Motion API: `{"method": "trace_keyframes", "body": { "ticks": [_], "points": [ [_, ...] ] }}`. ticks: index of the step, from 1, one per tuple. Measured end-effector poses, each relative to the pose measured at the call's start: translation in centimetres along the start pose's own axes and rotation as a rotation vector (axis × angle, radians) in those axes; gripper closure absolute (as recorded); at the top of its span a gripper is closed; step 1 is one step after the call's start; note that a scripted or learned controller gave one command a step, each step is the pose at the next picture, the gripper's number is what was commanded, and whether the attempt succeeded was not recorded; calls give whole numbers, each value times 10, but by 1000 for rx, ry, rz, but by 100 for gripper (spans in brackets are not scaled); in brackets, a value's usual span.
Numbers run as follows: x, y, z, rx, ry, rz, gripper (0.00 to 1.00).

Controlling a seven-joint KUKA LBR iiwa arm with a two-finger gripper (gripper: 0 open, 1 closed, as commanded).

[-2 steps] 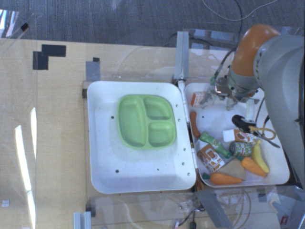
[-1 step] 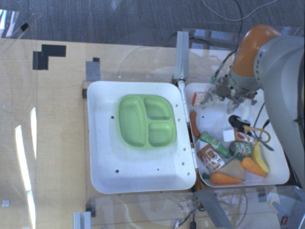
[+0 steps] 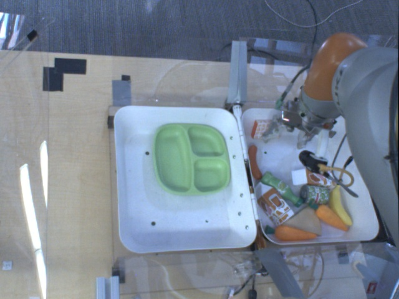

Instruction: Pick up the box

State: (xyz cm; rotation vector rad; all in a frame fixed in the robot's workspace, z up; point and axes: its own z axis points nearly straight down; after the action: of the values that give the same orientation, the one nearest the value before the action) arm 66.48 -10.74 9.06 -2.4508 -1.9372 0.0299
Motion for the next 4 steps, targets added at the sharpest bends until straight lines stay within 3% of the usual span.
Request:
{"method": "trace_keyframes", "body": {
  "ticks": [2,3,4],
  "points": [
    [4,-2,1,0,-6,27,0],
    [-1,2,-29,-27,4,29,0],
    [-12,-46,-102,-32,7,80,0]
  ]
}}
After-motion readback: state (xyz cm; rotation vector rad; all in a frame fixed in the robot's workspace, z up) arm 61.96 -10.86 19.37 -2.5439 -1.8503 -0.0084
